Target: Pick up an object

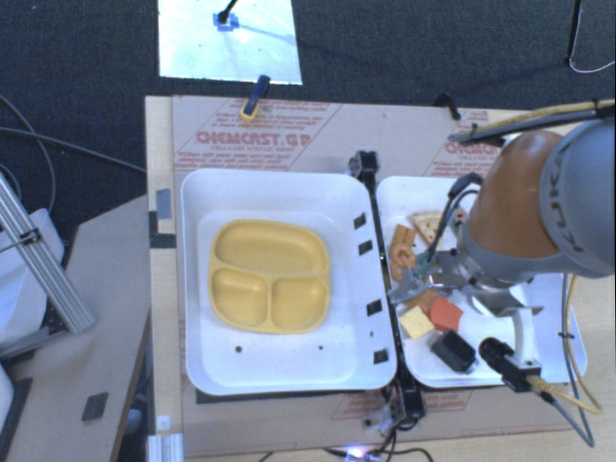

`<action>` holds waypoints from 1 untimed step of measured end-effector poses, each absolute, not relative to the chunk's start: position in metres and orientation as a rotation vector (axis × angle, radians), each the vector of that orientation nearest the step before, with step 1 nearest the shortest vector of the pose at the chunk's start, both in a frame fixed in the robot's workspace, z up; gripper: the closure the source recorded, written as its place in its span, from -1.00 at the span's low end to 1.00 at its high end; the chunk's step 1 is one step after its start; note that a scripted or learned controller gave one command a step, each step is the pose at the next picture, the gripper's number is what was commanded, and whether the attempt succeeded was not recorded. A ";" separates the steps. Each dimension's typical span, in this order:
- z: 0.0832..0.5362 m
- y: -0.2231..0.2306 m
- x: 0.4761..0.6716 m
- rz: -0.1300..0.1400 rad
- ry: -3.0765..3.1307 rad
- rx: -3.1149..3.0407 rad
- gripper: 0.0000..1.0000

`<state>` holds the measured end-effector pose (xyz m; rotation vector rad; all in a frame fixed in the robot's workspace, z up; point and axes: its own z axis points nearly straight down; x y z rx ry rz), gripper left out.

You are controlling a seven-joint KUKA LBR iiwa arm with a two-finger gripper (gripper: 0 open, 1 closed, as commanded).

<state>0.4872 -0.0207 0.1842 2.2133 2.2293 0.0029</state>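
Observation:
The right bin (553, 349) holds several small items along its left side. A brown twisted piece (401, 245) lies near the divider, with a tan wedge (426, 225) just behind it. Closer to the front are a pale yellow block (416, 323), a red block (446, 313) and a black block (452, 351). My gripper (414, 285) is low over the bin's left part, between the brown piece and the yellow block. Nothing is visibly held. The arm's grey and orange body (525, 210) hides the middle of this bin.
The left bin (207, 354) holds a yellow divided plate (270, 275). A black divider with clips (377, 268) runs between the bins. Cardboard (289, 133) underlies both, with a yellow and blue tool (254, 98) at its back edge.

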 end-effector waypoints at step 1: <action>0.091 -0.098 0.487 0.001 2.211 2.225 -1.00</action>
